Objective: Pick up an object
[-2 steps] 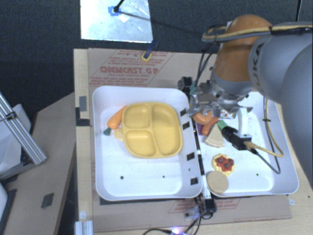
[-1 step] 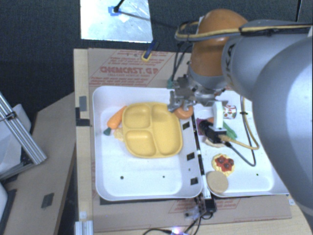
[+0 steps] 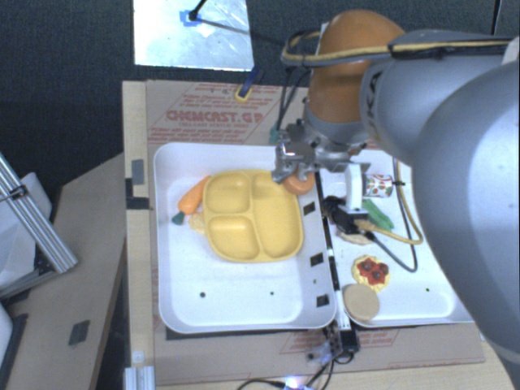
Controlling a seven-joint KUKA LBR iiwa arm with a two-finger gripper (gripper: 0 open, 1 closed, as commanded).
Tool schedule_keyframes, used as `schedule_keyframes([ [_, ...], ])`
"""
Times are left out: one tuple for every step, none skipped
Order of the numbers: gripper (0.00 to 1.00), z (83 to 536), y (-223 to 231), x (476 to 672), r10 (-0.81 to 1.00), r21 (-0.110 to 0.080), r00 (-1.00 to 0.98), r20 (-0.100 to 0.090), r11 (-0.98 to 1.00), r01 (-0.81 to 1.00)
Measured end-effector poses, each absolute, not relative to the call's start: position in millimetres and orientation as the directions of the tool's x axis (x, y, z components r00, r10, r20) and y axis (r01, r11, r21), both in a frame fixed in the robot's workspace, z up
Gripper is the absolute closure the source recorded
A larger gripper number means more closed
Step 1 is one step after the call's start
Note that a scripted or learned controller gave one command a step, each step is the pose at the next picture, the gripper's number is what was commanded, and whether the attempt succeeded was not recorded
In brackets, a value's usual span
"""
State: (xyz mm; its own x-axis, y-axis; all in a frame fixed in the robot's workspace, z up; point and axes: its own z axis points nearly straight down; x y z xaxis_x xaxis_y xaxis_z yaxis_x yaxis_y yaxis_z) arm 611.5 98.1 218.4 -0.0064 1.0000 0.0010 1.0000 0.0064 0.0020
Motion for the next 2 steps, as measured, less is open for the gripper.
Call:
schedule_keyframes([
  [1.00, 225.8, 85.9, 597.6, 1.000, 0.000, 0.000, 0.000, 0.000, 1.000],
  [1.00, 224.7, 100.0, 604.0, 1.000, 0.002, -0.005, 0.000, 0.005, 1.000],
])
